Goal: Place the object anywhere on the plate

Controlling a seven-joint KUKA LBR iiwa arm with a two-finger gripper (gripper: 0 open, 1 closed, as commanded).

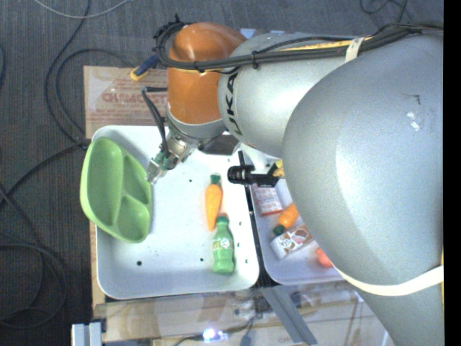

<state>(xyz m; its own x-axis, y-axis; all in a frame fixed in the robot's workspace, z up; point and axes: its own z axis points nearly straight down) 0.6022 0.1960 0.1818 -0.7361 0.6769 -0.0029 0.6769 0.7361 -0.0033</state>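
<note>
The green plate (115, 189), a divided dish with three compartments, sits tilted against the left wall of the left white bin (176, 280), its left rim riding up over the bin's edge. The jaws (160, 166) hang just beside the plate's upper right rim, over bare bin floor; whether they are wide or narrow cannot be told at this size and angle, and no object shows between them. The grey arm (346, 143) with its orange band (194, 71) reaches in from the right and covers much of the right white bin (277, 280). The toy carrot (213, 202) lies on the left bin's floor well to the right of the plate, its green top pointing up the view and its orange tip down. Touching or nearly touching the carrot's lower end, farther from the plate, lies a small green bottle (222, 246) with a yellow label, cap toward the carrot. Beyond the divider, farther still from the plate, the right bin holds a small flat printed packet (269, 202), a second orange piece with green leaves (287, 218), and a small red and white carton (291, 241). Cables (43, 157) trail across the dark floor to the left of the plate, outside the bins.
</note>
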